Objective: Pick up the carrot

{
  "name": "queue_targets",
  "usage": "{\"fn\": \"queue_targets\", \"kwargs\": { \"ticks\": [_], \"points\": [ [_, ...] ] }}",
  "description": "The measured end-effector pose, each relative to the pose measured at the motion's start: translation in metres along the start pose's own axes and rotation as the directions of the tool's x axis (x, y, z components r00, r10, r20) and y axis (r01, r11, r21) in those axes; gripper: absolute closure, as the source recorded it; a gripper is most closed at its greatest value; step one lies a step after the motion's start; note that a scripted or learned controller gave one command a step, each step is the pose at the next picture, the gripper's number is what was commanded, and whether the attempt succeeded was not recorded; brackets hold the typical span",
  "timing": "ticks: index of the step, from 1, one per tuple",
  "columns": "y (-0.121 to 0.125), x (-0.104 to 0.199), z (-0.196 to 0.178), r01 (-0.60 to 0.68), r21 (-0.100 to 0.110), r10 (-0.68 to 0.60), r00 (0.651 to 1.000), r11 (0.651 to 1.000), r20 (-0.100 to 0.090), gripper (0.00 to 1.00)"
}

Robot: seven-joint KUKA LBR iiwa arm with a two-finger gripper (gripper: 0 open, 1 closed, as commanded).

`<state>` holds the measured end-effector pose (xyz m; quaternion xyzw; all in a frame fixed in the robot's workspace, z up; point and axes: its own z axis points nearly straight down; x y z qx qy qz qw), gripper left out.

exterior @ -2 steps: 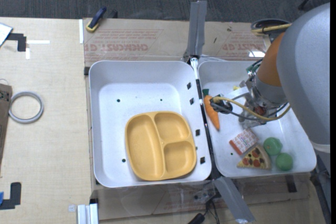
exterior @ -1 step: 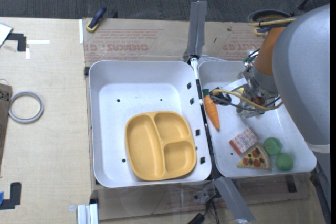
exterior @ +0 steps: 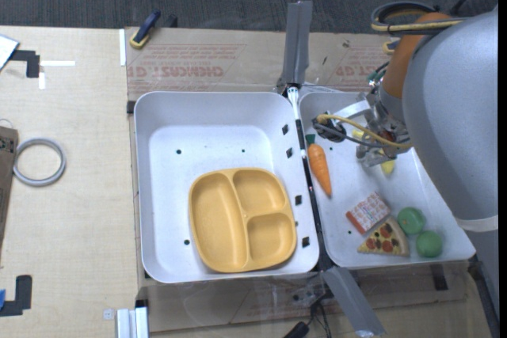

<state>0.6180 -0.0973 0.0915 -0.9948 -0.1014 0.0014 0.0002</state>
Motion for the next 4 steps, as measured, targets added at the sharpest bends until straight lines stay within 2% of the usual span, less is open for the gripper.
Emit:
{"fn": "queue_targets", "kwargs": {
  "ticks": [1,2,3,4],
  "points": [
    [-0.0048,-0.0089,0.0003,-0.004,0.000,0.004,1.000,1.000,0.002,1.00],
    [-0.0050,-0.0104,0.0002,0.340,0.001,-0.340,0.940,0.940,0.000,1.00],
    [-0.0020,-0.0109,0.0003,0.000,0.000,0.000,1.000,1.000,0.000,1.00],
    [-0.0028,-0.0051,0.0002,0.478,0.001,-0.478,0.878,0.878,0.000,1.00]
  ]
}}
